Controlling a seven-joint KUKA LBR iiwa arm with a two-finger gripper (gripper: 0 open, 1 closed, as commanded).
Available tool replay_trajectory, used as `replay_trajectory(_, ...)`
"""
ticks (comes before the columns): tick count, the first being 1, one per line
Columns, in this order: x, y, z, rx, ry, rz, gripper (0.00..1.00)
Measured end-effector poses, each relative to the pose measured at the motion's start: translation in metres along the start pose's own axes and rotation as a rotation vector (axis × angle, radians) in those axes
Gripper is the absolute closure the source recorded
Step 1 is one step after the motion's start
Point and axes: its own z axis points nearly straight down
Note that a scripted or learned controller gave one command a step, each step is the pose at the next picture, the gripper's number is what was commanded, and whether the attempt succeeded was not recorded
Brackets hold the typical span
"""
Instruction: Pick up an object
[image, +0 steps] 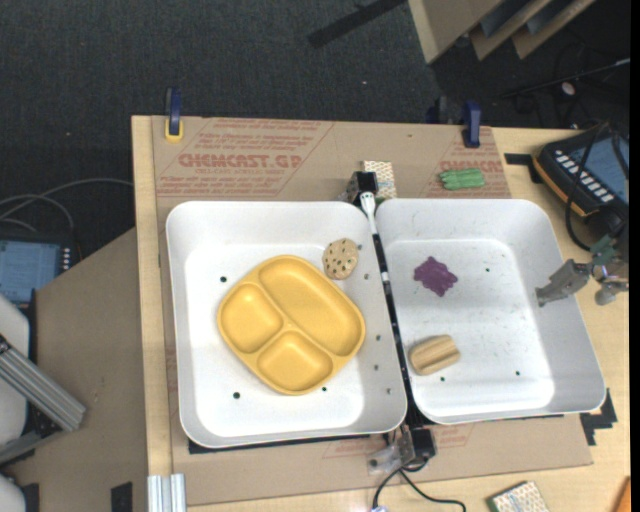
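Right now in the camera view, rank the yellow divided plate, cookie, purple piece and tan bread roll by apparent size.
1. yellow divided plate, by far the largest
2. tan bread roll
3. purple piece and cookie: they look too close in size to rank.

one fixed camera looks down at a slant from above the table (250, 150), far enough to take in both white bins (190, 300) side by side.

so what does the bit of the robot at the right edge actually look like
Little of it is in frame: a grey metal gripper reaching in over the right bin's rim. One slim, angular finger tapers toward the bin, with a rounder grey piece behind it. No cables or markings are visible on it.
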Motion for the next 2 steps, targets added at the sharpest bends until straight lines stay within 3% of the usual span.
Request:
replay_trajectory(1,0.019,0.037,0.187,0.011,0.005,-0.003,0.0)
replay_trajectory(2,0.016,0.039,0.168,-0.003,-0.001,0.001,1.0)
